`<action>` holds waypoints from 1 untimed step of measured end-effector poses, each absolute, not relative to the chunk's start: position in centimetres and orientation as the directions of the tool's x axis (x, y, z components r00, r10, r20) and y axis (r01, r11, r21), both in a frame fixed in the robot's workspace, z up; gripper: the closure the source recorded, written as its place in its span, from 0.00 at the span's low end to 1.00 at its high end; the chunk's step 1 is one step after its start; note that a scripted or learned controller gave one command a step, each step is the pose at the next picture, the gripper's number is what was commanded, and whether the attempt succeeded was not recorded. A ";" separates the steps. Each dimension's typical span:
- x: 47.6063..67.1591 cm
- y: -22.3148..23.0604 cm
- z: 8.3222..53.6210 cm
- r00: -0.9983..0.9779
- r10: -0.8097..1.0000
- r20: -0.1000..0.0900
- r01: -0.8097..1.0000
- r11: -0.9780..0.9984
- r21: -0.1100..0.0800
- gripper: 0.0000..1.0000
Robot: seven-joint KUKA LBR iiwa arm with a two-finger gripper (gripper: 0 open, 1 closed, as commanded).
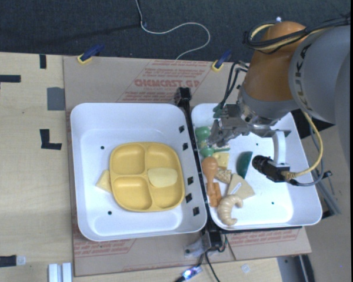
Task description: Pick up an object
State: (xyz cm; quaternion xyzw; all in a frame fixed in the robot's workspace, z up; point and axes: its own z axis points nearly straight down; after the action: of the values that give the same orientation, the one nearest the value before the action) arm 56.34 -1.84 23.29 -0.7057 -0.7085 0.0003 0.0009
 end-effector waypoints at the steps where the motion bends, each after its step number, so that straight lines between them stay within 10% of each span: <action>1: 56.9 -2.0 23.3 -0.003 1.000 0.000 1.000 0.003 -0.002 1.00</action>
State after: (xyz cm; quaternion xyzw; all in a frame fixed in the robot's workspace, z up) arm 56.87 -1.99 23.31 -0.7062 -0.7080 0.0005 0.0008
